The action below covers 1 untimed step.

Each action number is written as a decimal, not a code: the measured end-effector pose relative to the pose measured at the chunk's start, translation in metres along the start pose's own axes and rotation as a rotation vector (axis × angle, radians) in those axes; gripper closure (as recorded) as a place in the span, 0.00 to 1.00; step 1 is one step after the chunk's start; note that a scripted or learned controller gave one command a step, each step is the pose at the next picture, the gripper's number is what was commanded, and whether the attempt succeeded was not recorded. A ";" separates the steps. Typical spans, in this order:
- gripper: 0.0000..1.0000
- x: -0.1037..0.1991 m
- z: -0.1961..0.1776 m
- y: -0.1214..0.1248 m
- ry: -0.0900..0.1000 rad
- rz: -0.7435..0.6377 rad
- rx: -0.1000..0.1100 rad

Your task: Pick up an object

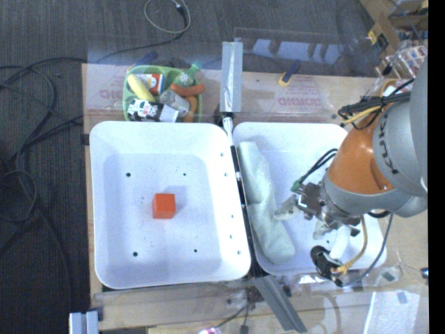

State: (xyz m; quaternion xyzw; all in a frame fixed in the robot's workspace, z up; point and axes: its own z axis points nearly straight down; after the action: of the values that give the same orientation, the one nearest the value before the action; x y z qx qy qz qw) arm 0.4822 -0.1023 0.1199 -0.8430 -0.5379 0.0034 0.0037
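Camera view shows the gripper low inside the right bin, beneath the arm's orange band. Whether it is open or closed cannot be told: wrist hardware and cables cover that part, and nothing can be seen held there. Just to the gripper's left, a pale, long folded cloth lies along the right bin's left wall, running from the bin's upper part down to its lower edge. The arm enters from the right side and covers much of the right bin's right half.

An orange cube sits on the floor of the left bin, near its centre, well apart from the gripper and separated from it by both bin walls.

Beyond the left bin, on the bench, a green basket holds assorted small items. A metal rail stands between the bins at their far edge.
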 end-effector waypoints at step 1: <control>0.00 -0.045 -0.075 0.036 -0.003 0.139 -0.004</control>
State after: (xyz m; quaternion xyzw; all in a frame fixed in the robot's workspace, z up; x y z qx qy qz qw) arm 0.4965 -0.1584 0.1949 -0.8784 -0.4779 0.0039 0.0011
